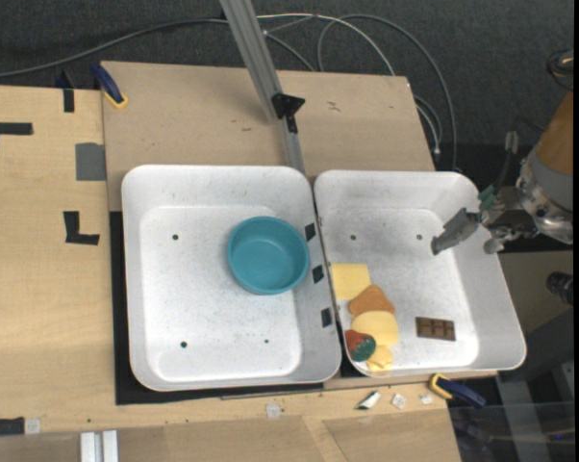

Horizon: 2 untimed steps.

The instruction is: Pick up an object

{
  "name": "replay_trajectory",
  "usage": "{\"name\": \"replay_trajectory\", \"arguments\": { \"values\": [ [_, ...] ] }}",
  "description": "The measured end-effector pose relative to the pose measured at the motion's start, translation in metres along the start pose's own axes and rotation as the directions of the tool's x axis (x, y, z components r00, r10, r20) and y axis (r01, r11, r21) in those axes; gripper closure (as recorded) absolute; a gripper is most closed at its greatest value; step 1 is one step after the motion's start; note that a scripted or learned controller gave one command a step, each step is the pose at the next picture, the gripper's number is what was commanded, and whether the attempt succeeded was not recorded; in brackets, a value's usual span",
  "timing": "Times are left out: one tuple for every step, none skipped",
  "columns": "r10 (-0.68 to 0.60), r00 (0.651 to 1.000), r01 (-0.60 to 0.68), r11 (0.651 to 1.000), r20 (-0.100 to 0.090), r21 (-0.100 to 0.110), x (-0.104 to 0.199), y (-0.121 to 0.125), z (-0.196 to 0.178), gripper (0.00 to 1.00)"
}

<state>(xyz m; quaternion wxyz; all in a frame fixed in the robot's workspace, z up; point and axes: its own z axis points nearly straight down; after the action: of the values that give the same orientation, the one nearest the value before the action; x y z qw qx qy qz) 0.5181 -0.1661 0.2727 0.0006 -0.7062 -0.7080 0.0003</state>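
Note:
My gripper (470, 238) hangs over the right rim of the right bin (405, 195). Its two dark fingers (453, 231) are spread, it is open, and nothing sits between them. Down in that bin's lower left lies a cluster: a pale yellow square (348, 280), an orange piece (371, 301), a yellow piece (380, 331) and a small red and green item (360, 346). A brown chocolate bar (435, 329) lies flat below and left of the gripper, apart from it. A blue bowl (266, 255) stands upright in the left bin (174, 200).
A slanted metal pole (256, 51) with a black clamp crosses above the bins' shared wall. Cables trail over the dark floor at the back. Blue and yellow clips sit at the board's top left (110, 85) and bottom right (455, 389).

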Motion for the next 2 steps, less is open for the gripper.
{"name": "replay_trajectory", "arguments": {
  "values": [
    [0.0,1.0,0.0,1.0,0.0,0.0,0.0,0.0,0.0,0.0],
    [0.001,1.0,-0.001,1.0,-0.001,0.006,0.007,0.006,0.058,0.0]
  ]
}}
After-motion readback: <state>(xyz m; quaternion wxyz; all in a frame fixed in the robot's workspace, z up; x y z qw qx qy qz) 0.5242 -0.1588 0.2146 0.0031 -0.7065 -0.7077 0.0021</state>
